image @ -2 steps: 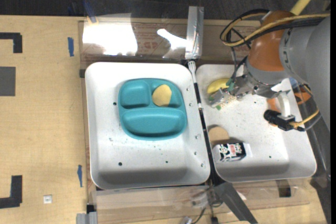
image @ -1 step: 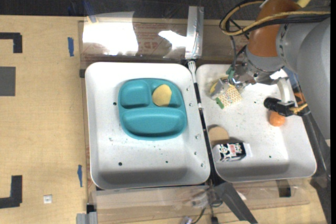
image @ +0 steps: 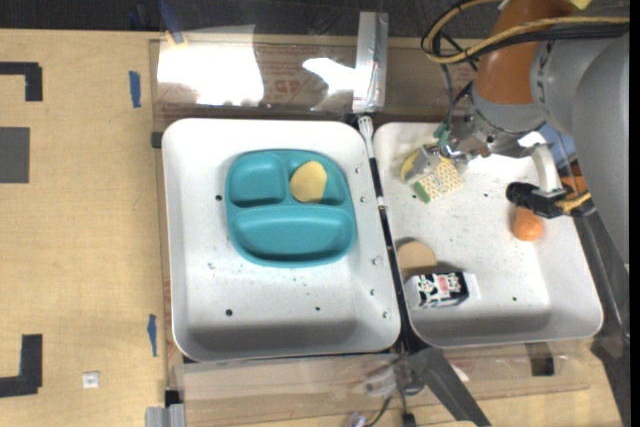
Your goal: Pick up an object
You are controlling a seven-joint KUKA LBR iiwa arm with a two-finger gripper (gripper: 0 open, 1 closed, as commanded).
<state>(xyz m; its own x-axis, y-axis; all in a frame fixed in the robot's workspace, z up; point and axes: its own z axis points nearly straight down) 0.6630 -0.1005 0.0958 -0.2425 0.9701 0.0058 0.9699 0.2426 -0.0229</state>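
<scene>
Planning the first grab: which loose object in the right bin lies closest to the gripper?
The patterned yellow-green packet at the bin's upper left, directly under the gripper. The orange ball, black-and-white carton and tan piece lie farther off.

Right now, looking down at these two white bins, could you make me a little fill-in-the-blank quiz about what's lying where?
1. The teal divided plate lies in the ____ bin.
2. The yellow round thing sits in the plate's upper ____ compartment.
3. The orange ball lies in the ____ bin.
4. The black-and-white carton lies near that bin's ____ edge, by the tan object.

Missing words: left; right; right; front
</scene>
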